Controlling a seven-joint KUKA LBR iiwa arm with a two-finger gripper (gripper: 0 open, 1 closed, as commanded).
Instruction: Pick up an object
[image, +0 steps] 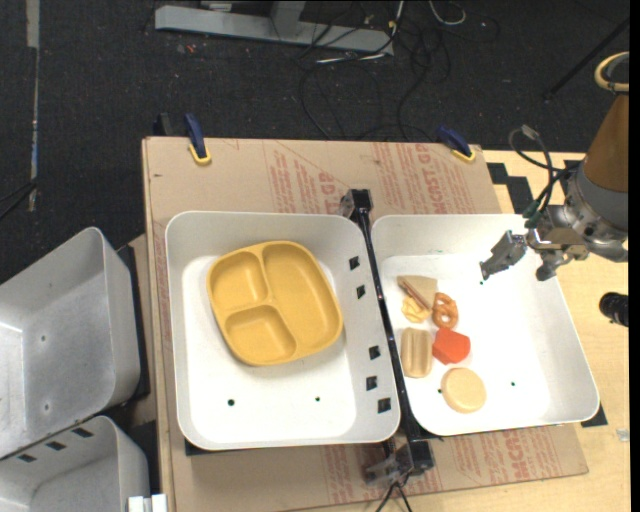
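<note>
Camera view, for you: two-finger gripper (524, 257) hangs spread open and empty over the right white bin (540, 330), above-right of the clustered toy foods, including an orange-red block (452, 346), awaiting descent.

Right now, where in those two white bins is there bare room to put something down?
Right bin: bare floor right of the food cluster, below the gripper. Left bin: a bare strip below the yellow tray. Crowded: the right bin's left edge, from pretzel to round biscuit.
</note>
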